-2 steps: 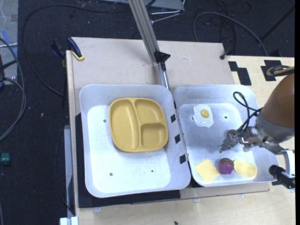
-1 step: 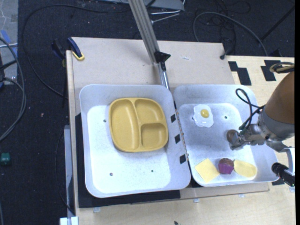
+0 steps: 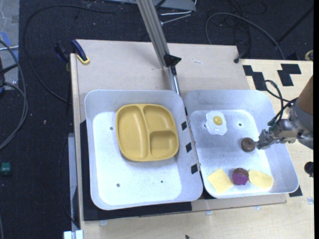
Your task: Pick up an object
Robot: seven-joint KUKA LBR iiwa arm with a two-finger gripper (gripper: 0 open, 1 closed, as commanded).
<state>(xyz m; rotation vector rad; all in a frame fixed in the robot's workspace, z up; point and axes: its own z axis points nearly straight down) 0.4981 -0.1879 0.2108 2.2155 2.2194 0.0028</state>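
I am seeing the gripper (image 3: 258, 144) sitting beside a brown ball (image 3: 247, 144) in the right bin (image 3: 279, 133); I cannot tell its state.

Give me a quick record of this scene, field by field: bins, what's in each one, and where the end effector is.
left bin: holds a yellow divided plate
right bin: holds a fried egg toy, a brown round piece, a purple piece, two yellow slices
end effector: low over the right bin, right beside the brown round piece
grasp: cannot tell from this view
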